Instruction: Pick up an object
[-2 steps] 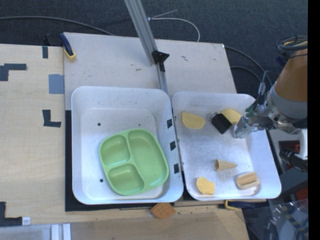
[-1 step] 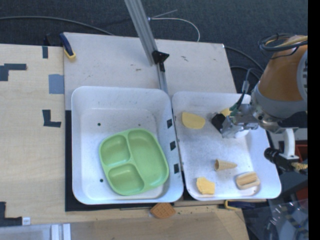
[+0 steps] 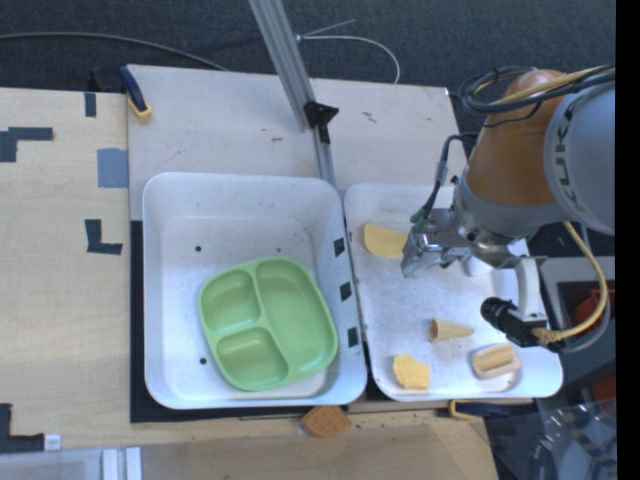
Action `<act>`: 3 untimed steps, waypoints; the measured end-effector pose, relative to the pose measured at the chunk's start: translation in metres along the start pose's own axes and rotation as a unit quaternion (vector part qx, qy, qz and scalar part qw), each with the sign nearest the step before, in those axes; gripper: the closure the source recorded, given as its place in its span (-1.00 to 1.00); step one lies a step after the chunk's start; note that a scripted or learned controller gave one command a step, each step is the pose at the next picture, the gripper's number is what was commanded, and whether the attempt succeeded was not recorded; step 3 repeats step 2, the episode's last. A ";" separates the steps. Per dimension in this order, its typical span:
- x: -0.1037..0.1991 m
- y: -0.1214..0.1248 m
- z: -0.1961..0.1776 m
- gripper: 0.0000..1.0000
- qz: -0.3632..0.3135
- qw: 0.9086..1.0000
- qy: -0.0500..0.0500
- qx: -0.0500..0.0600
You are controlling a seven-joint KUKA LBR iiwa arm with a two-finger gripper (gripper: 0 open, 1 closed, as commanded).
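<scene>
In the right bin (image 3: 520, 383), the gripper (image 3: 418, 258) is hovering beside a yellow slice (image 3: 382, 240). A cone (image 3: 449, 330) is lying pointing right. The left bin (image 3: 160, 268) is holding a green divided plate (image 3: 267, 321).

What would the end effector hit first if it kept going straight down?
Probably the bare floor of the right bin, just right of the yellow piece. The end effector sits beside that piece; depth is hard to judge.
</scene>
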State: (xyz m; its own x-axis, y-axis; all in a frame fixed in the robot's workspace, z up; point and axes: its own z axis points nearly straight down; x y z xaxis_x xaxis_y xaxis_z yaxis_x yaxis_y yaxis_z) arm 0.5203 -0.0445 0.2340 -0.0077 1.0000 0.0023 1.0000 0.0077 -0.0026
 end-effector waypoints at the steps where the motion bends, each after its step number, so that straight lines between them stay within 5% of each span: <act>1: 0.053 -0.004 -0.007 1.00 0.000 1.000 0.000 0.000; 2: 0.114 -0.018 0.002 1.00 0.000 1.000 0.000 0.001; 3: 0.114 -0.018 0.002 1.00 0.000 1.000 0.000 0.001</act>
